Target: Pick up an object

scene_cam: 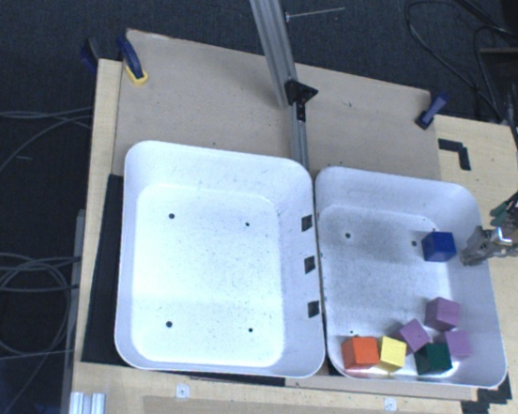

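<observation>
I see my tool [477, 247] at the right white bin's [487, 243] rim, just beside the small blue cube [438, 246]. It holds nothing. The cube looks light and hard; I would pinch its flat sides.

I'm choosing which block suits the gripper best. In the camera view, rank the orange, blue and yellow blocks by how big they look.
1. Orange block: looks largest.
2. Blue block and yellow block: look alike. The blue one lies farther from the camera, so I won't rank them.
</observation>
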{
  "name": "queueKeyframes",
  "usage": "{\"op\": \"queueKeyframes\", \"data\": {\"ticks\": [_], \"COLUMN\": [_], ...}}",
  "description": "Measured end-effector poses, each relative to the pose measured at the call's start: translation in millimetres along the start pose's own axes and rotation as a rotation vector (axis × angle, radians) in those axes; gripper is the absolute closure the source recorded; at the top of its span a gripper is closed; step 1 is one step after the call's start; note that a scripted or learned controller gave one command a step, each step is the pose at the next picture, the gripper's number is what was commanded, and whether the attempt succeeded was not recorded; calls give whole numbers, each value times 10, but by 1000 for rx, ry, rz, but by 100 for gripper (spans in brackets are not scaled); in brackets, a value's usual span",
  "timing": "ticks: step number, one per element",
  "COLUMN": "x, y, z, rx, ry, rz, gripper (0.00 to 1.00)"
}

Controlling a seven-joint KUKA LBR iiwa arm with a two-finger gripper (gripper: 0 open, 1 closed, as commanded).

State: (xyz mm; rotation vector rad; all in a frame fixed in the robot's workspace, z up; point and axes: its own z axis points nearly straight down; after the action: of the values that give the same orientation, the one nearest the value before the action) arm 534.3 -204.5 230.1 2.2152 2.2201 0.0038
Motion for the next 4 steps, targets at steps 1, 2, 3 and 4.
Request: {"op": "queueKeyframes", "data": {"ticks": [1,2,3,4], "x": [557,1171,1775,2299], "y": [-14,-10,80,71], "z": [41,20,76,-5], "rx": [6,6,7,4], "ry": [5,6,5,5], "rz": [-4,-6,-6,-6], "gripper": [100,100,100,100]}}
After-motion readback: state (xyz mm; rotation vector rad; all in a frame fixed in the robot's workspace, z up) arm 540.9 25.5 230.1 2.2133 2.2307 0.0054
